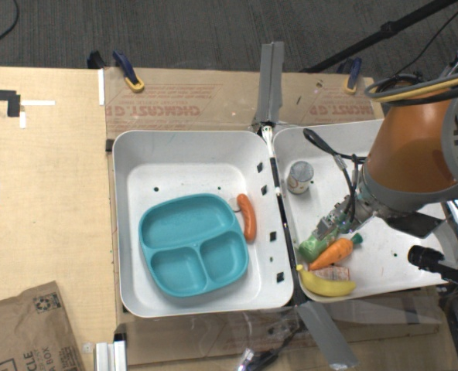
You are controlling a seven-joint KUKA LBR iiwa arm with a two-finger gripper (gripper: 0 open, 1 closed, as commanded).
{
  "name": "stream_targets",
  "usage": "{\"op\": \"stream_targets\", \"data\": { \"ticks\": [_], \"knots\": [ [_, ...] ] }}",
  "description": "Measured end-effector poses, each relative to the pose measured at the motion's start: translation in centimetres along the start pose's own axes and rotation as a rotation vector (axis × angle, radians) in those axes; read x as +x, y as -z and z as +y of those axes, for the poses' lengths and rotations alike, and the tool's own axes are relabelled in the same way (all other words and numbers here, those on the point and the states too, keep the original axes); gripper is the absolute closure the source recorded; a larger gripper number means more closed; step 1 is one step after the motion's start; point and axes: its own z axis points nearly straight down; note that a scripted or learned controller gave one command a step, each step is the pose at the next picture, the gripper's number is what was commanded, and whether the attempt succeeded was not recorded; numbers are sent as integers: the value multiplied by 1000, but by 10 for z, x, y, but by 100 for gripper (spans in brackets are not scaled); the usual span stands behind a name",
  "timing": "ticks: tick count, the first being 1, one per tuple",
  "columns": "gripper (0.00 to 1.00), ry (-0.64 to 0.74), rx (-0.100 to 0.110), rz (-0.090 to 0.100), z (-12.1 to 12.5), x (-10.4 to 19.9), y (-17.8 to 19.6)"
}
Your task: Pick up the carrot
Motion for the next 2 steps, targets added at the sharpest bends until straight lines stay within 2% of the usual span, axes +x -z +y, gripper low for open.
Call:
{"op": "stream_targets", "data": {
  "ticks": [1,2],
  "knots": [
    [100,173,3,3,35,59,-18],
    [100,-244,4,1,56,95,-19]
  ]
}}
